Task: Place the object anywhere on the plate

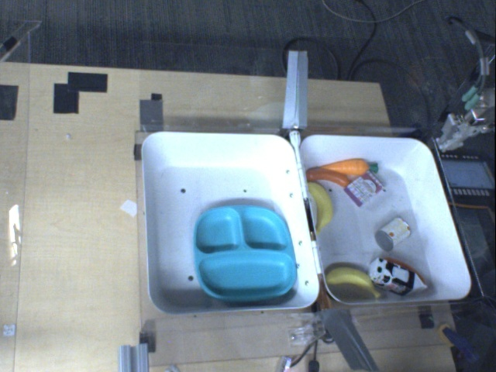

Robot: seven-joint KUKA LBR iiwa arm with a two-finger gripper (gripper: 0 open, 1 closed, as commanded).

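Blue, the divided plate [245, 254] sits low in the left bin [167, 161], while your candidates, carrot [341, 170], bananas [350, 282] and a small can [394, 231], wait in the right bin [434, 208], sorted apart so any transfer shows clearly; the gripper's state you cannot tell.

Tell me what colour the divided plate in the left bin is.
Light blue plate, clearest in the camera view.

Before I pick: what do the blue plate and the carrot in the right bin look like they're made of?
Blue plate: looks like moulded plastic, smooth with a soft sheen, one even colour, rounded dividers between three compartments. Carrot: probably a plastic toy, judging by its uniform orange and smooth surface with a faint highlight; at this size I can't rule out rubber or foam.
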